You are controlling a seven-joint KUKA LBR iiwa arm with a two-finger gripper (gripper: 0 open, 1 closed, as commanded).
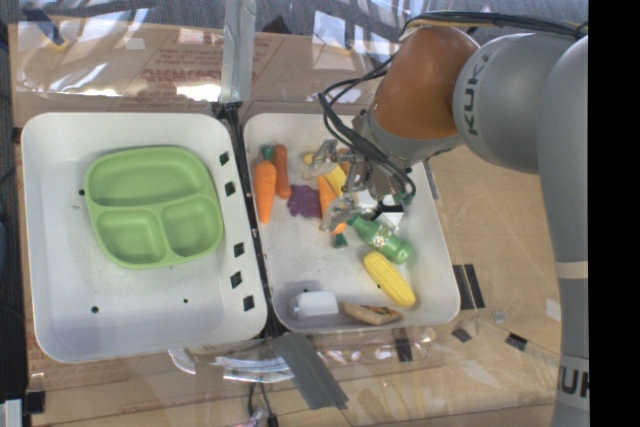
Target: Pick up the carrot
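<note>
The carrot (pixel 264 191), orange with a green top, lies lengthwise by the left wall of the right bin (pixel 432 245). A darker orange sausage-like piece (pixel 283 171) lies right beside it. My gripper (pixel 330 186) hangs low over the middle of that bin, a short way right of the carrot and apart from it. Its fingers (pixel 322 155) stand open, one toward the back and one toward the front. A small orange and yellow piece (pixel 329 187) lies between them. The carrot is not held.
In the right bin are also a purple piece (pixel 303 202), a green bottle (pixel 383 240), a corn cob (pixel 389 278), a white block (pixel 316 303) and a brown piece (pixel 371 314). The left bin (pixel 50 215) holds a green divided plate (pixel 153 205).
</note>
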